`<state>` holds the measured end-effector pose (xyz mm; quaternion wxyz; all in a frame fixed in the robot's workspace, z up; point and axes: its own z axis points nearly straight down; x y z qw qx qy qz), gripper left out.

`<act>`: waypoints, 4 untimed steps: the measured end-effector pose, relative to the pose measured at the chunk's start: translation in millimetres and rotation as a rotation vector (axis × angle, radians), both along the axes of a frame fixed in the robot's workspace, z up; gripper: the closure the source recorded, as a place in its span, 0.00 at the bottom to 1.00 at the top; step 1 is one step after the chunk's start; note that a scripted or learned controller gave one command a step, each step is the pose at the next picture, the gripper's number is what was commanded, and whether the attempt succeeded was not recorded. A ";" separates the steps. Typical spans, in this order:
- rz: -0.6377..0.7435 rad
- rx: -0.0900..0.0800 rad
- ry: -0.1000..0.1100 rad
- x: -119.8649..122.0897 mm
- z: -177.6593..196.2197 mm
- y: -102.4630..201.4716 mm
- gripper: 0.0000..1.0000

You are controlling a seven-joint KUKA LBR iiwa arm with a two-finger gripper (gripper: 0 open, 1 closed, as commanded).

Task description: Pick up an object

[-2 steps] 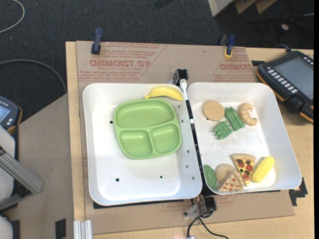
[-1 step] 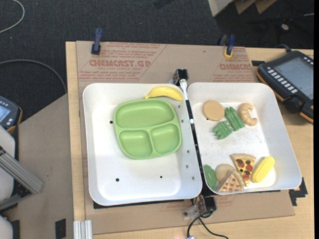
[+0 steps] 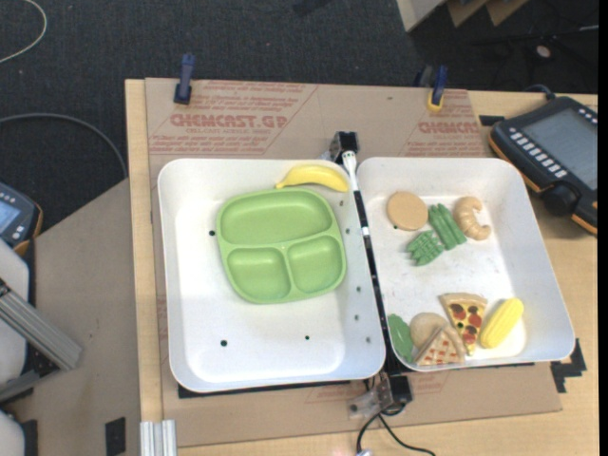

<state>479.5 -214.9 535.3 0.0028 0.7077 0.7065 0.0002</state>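
Evidently nothing was grasped yet; whether the jaws were spread I cannot tell. Toy food lay in the right bin (image 3: 537, 255): a cookie (image 3: 408, 210), green beans (image 3: 435, 234), a croissant (image 3: 471, 217), pizza slices (image 3: 465, 315), corn (image 3: 502, 322). Next, reaching from the frame's right to one piece, probably.

Standing at the bench, I cannot tell the arm's pose at this moment: how its wrist is turned, how high it is held, or how far it reaches in from the right. Nor can I tell the state of the gripper.
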 end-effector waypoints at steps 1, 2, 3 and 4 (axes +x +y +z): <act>0.001 0.000 0.000 0.1 0.1 -9.4 1.00; 0.002 0.001 0.001 0.0 0.2 -9.2 1.00; 0.002 0.001 0.001 0.0 0.2 -9.2 1.00; 0.002 0.001 0.001 0.4 0.2 -9.2 1.00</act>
